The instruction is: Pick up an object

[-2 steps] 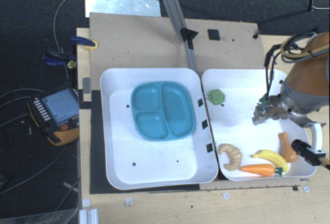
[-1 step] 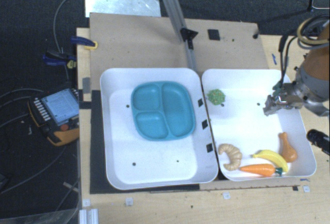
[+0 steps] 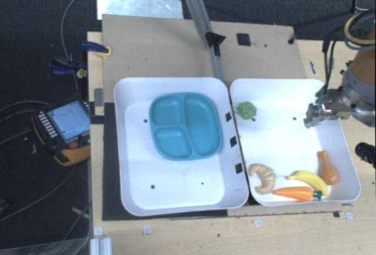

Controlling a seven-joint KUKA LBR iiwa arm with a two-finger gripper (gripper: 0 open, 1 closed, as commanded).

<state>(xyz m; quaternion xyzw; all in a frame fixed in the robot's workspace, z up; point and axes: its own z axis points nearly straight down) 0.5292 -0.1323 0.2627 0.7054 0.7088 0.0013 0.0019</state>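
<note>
The right bin (image 3: 276,142) holds several toy foods. A green broccoli head (image 3: 246,110) lies near its upper left. A tan croissant (image 3: 262,177), an orange carrot (image 3: 293,193), a yellow banana (image 3: 308,179) and a brown drumstick (image 3: 328,168) cluster along its front edge. My gripper (image 3: 315,114) hangs over the bin's right side, above and behind the drumstick, with nothing visibly in it. Whether its fingers are parted is unclear at this size.
The left bin (image 3: 132,148) carries a blue divided plate (image 3: 185,125). A metal pole (image 3: 197,1) slants down to the seam between the bins. Cables and a handheld device (image 3: 64,130) lie off the bench at left.
</note>
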